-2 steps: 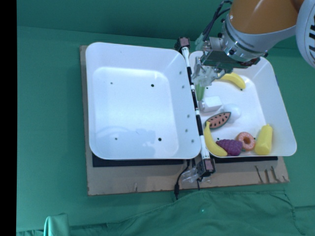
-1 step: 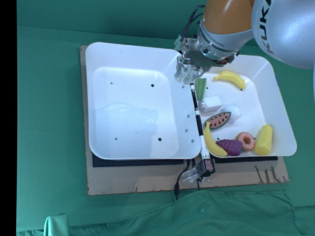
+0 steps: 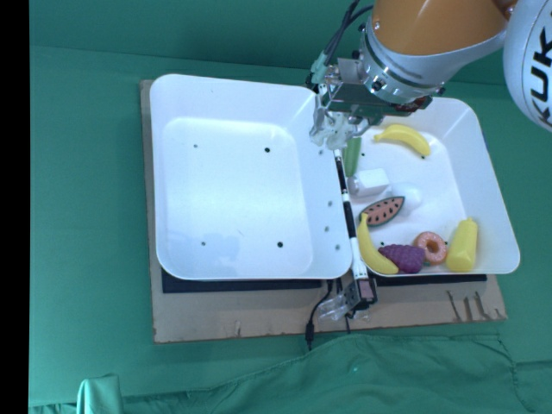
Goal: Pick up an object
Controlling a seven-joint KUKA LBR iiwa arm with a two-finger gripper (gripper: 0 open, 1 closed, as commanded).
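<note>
A green cloth covers the tabletop [image 3: 78,188], and on it lies a brown cardboard sheet [image 3: 259,322] that carries two shallow white bins side by side. The left bin [image 3: 172,93] shows a bare floor with a few small dark dots. The right bin [image 3: 492,179] holds the toy food: two yellow bananas, one [image 3: 404,138] near the far wall and the other [image 3: 374,250] lying along the near left corner; one watermelon slice [image 3: 384,210] with a green rind and dark seeds; one white block [image 3: 373,181] just beyond the slice; one purple bunch of grapes [image 3: 402,256] touching the near banana; one pink-glazed doughnut [image 3: 430,247] beside the grapes; one yellow piece [image 3: 463,245], perhaps a corn cob or squash, against the near right wall; and one slim green piece [image 3: 353,153] standing by the bin's left wall, too hidden to name. The grey arm with its orange band [image 3: 435,11] reaches in from the right, and its gripper [image 3: 338,132] hangs over the seam between the two bins, just beside the green piece. Whether the fingers are spread or closed cannot be told from this angle, and nothing is seen between them. A small clip with black cables [image 3: 349,300] sits at the near edge between the bins.
</note>
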